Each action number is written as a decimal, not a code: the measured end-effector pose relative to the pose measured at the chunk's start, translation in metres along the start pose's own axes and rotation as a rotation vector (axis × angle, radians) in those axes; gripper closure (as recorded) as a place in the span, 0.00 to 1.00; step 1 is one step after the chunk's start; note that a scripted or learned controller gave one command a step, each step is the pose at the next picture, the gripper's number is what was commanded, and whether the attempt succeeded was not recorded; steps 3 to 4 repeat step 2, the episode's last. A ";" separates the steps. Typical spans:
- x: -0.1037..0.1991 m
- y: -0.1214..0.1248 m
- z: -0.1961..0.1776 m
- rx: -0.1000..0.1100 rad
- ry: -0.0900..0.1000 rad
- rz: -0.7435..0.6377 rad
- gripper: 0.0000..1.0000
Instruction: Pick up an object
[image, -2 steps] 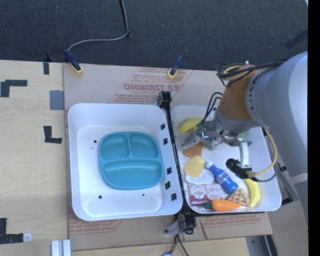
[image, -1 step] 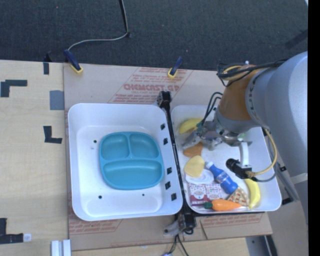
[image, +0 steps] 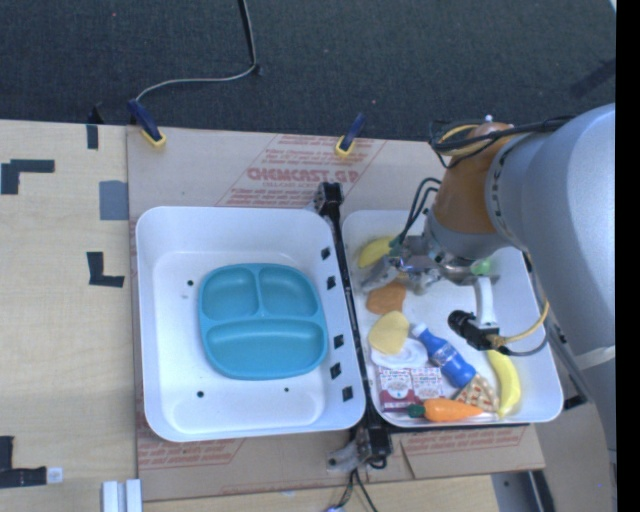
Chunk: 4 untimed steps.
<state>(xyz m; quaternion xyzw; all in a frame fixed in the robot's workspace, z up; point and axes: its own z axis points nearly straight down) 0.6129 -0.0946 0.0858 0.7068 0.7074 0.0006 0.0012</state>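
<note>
My gripper (image: 408, 268) is low in the right bin (image: 540, 330), near its back left corner. It hangs just above a brown bread-like piece (image: 386, 298), with a yellow fruit (image: 372, 250) to its left. Further forward lie a pale yellow piece (image: 390, 332), a blue bottle (image: 446, 358), a banana (image: 506, 382), an orange carrot (image: 450, 410), a waffle-patterned slice (image: 481, 394) and a red and white packet (image: 404, 382). Nothing is visibly gripped.
The left bin (image: 160, 300) holds a blue divided plate (image: 264, 320). A black divider with clips (image: 338, 300) runs between the bins. The grey arm (image: 570, 200) covers the right bin's back right part.
</note>
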 end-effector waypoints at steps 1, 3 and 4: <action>-0.002 0.055 0.001 0.007 0.001 -0.001 0.00; -0.002 0.053 -0.008 0.019 0.000 -0.001 1.00; -0.002 0.053 -0.008 0.019 0.000 -0.001 1.00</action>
